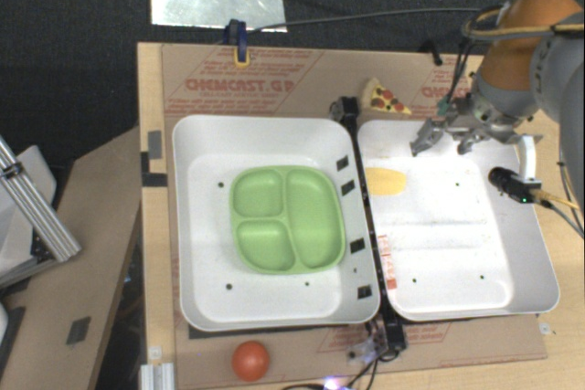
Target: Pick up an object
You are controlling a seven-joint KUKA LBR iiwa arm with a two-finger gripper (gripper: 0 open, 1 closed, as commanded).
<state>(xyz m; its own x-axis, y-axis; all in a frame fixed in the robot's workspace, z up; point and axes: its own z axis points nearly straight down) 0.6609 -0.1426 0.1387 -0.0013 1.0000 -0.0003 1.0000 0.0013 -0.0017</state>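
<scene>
The pincer (445, 139) hangs with its fingers spread and nothing between them, above the far part of the right bin (475, 288). A flat yellow object (385, 183) lies in that bin near its left wall, apart from the pincer. The left bin (196, 196) holds a green divided tray (287, 218); a pizza-slice toy (385, 98) and an orange ball (249, 360) rest on the counter (274, 78).

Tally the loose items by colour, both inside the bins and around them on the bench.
Green: 1, the green divided plastic plate in the left bin.
Yellow: 2, the flat yellow oval piece and the toy pizza slice.
Orange-red: 1, the round ball.
Total: 4
</scene>
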